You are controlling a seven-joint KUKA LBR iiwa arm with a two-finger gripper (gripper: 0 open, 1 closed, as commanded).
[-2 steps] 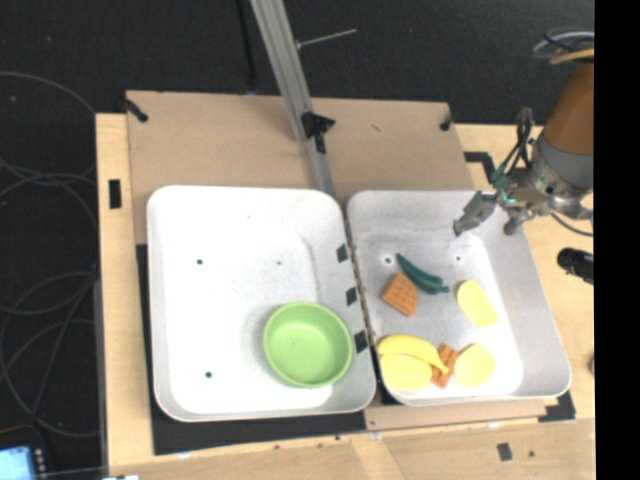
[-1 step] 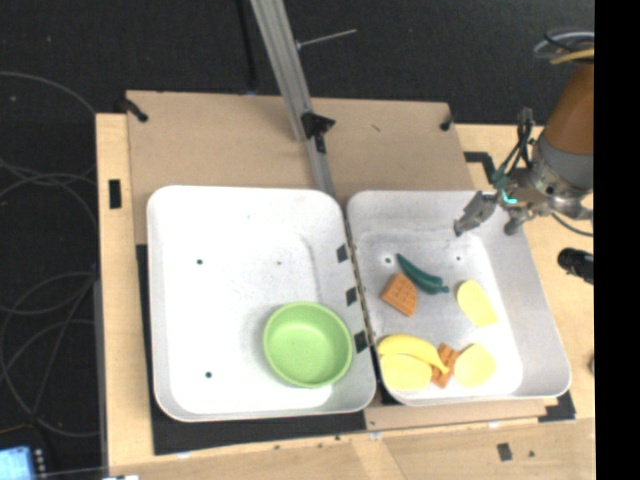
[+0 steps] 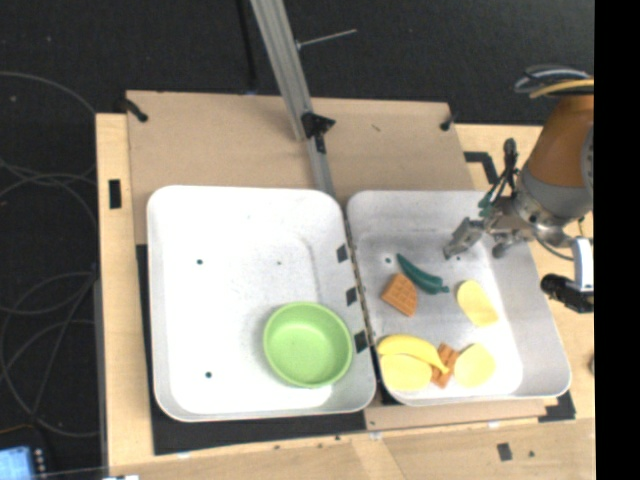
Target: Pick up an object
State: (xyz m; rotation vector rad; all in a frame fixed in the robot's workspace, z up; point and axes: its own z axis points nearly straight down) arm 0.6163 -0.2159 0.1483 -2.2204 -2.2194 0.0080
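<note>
Tool (image 3: 478, 236) sits over the upper right part of the right bin (image 3: 520, 388), carried by the grey arm (image 3: 560, 158) with its orange band, which enters from the right edge of the view. Two fingers are visible and spread apart, one reaching down-left and one down-right; nothing lies between them, so the tool has hold of nothing. Green curved item (image 3: 420, 274) lies just below and left of the tool, apart from it. Orange waffle-textured block (image 3: 400, 295) sits further left and below, just beside the green item. Small yellow oval piece (image 3: 477, 303) lies directly below the tool, near but not touching. Further below, near the front wall of the same bin, a large yellow flat piece (image 3: 403, 361), a small orange piece (image 3: 444, 361) and another yellow rounded piece (image 3: 476, 365) are clustered together, the orange one between the two yellow ones. Left bin (image 3: 200, 228) is well to the left of the tool and holds a green bowl (image 3: 308, 343), upright, in its lower right corner. Both bins rest on the counter (image 3: 250, 133). A metal rail (image 3: 285, 58) slants in from the top toward the gap between the bins.
</note>
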